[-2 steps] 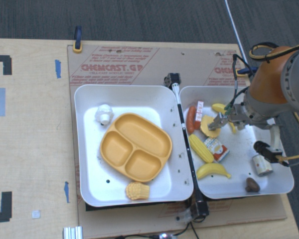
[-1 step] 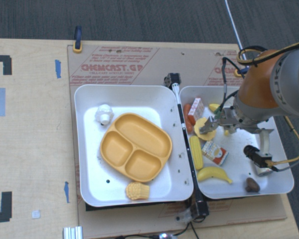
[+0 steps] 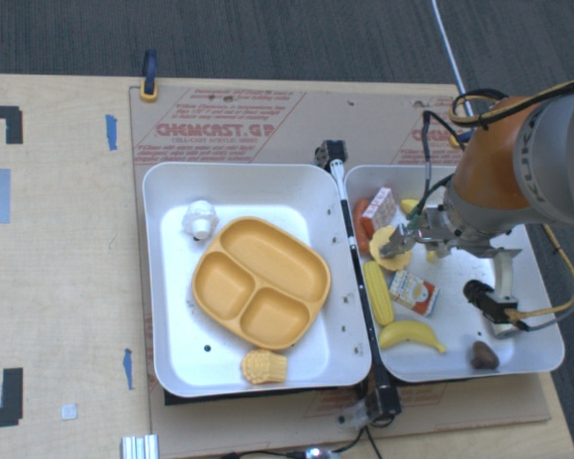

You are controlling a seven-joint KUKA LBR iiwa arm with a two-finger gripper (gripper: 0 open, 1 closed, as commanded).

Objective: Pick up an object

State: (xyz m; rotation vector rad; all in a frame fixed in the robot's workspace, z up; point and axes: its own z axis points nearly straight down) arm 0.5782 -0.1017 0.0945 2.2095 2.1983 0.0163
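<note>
Desk [image 3: 57,285] of pale wood, carrying a printed cardboard sheet [image 3: 220,127]; red lettering on it, mostly illegible from here, the large line possibly "GHEMCAST". Two white bins side by side on the sheet. Left bin [image 3: 163,285] holds a yellow three-compartment plate [image 3: 260,281], a small white object [image 3: 199,220] near its upper corner and a knobbly yellow piece [image 3: 264,366] at the lower edge. Right bin [image 3: 540,352] holds the pick candidates, bunched along its left wall: corn cob [image 3: 378,293], banana [image 3: 410,335], red-and-white carton [image 3: 413,293], a red packet [image 3: 375,208], brown lump [image 3: 484,355] apart, lower right. Arm [image 3: 517,165] reaches in from the right; claw [image 3: 399,247] low over a pale yellow item beside the carton. Whether the claw is open or closed: cannot tell, blurred.
</note>
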